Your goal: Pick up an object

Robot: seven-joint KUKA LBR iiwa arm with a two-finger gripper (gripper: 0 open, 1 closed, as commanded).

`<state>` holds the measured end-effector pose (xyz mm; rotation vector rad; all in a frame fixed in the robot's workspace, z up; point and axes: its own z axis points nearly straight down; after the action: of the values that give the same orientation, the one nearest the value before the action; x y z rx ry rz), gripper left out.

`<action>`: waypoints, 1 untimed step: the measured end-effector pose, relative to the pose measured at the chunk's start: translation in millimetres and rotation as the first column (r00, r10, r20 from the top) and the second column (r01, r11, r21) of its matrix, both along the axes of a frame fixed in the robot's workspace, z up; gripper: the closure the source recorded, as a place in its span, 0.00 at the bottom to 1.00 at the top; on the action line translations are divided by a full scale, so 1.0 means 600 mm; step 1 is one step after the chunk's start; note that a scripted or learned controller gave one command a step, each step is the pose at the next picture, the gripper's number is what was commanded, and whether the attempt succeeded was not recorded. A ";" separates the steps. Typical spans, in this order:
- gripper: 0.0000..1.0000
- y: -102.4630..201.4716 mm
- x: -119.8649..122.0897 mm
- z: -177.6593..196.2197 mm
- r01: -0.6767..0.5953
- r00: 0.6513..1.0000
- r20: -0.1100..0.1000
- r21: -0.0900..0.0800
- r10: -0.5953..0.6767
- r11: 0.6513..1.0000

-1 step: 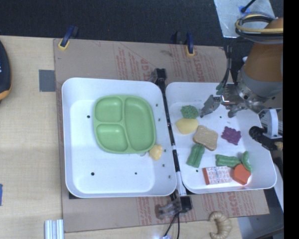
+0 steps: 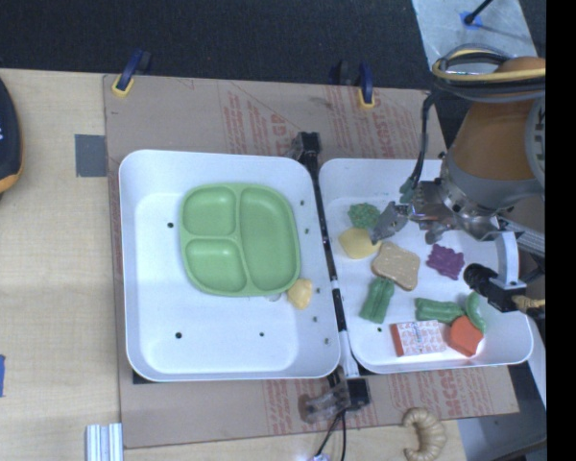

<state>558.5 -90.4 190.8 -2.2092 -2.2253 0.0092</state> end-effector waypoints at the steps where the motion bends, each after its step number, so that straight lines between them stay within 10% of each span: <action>1: 0.00 -0.058 -0.030 -0.173 0.003 1.000 -0.001 0.000 -0.003 1.000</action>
<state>540.7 -125.0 87.1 -2.2122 -2.2209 0.0098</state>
